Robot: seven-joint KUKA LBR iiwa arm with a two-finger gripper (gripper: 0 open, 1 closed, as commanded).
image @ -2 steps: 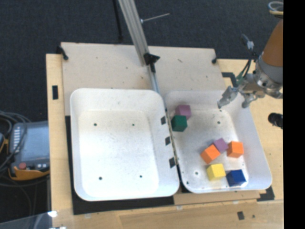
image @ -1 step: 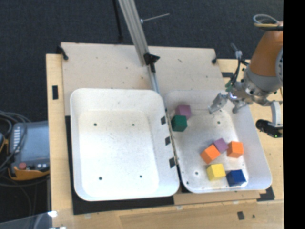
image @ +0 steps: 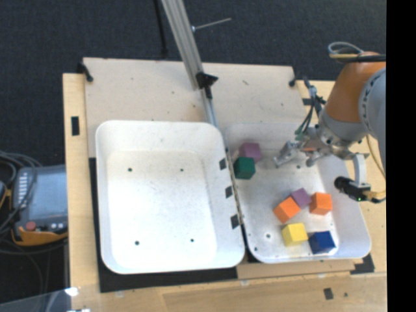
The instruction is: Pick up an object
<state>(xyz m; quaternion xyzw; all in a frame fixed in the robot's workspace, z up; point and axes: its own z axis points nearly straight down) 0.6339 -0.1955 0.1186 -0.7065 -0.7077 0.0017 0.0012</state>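
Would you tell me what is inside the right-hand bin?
Seven blocks lie in the right bin: purple, green, two orange, lilac, yellow, blue. The gripper covers part of the floor.

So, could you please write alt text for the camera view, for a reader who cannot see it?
A grey-and-orange arm reaches from the right over the right bin, which holds seven small blocks: pink, green, purple, two orange, yellow and blue. The left bin sits beside it.

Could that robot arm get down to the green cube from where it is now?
Probably yes. The green cube sits in the right bin with bare floor between it and the gripper. Only the purple cube touching its far side might crowd the fingers.
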